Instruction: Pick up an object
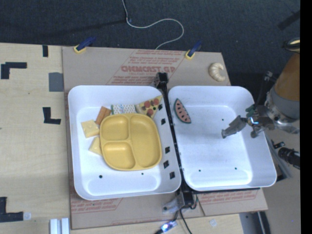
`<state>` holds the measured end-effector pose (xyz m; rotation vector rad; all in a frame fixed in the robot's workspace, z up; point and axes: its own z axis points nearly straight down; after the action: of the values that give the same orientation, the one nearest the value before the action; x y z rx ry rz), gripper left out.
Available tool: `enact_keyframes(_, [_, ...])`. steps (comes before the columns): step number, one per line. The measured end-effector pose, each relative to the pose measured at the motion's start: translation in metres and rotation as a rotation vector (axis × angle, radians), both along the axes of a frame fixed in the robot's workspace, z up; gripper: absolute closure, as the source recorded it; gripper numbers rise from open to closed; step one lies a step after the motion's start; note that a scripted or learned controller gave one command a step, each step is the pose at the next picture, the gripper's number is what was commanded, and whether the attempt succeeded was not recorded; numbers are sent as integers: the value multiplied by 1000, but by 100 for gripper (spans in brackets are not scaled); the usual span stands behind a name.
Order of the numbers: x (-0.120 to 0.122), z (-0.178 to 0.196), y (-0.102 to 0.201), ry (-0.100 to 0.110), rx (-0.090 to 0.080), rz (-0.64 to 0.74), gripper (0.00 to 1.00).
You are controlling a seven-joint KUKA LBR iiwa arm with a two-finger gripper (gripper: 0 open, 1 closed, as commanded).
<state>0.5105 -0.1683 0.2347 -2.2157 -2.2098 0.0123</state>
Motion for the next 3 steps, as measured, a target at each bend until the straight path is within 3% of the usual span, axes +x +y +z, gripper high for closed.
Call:
enact_keyframes(1, [3,7,0,-12,-2,4,0])
enact_keyframes(3, [4,-121,-5,-7,-2,3,0])
